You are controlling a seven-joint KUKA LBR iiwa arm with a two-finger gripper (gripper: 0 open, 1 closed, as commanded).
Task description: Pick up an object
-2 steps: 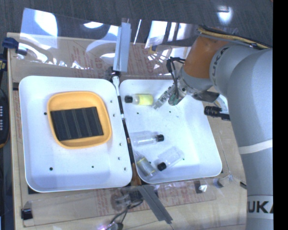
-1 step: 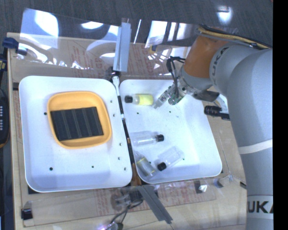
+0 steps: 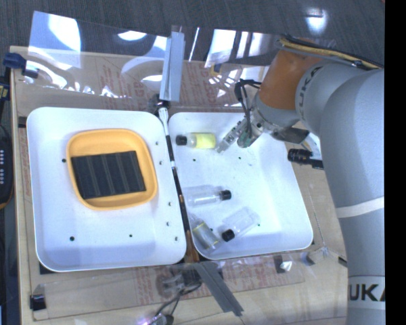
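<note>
Camera view puts the gripper low over the far part of the right bin, reaching in from the right under the orange-banded wrist. I can't make out how it is set from this angle; it reads as a pale metallic blur. Just to its left lies the yellow bottle, the nearest thing to it: a small pale-yellow body on its side with a dark cap pointing toward the divider between the bins. I see nothing held in the tool, and the bottle rests on the bin floor, close beside the tip but apart from it as far as I can judge.

Nearer me in the same bin is a clear vial with a black cap, lying flat near the middle. Below it sits a second clear bottle with a black cap, tilted, beside a small clear jar in the near left corner.

The left bin carries a yellow tray with a dark ribbed insert.
</note>
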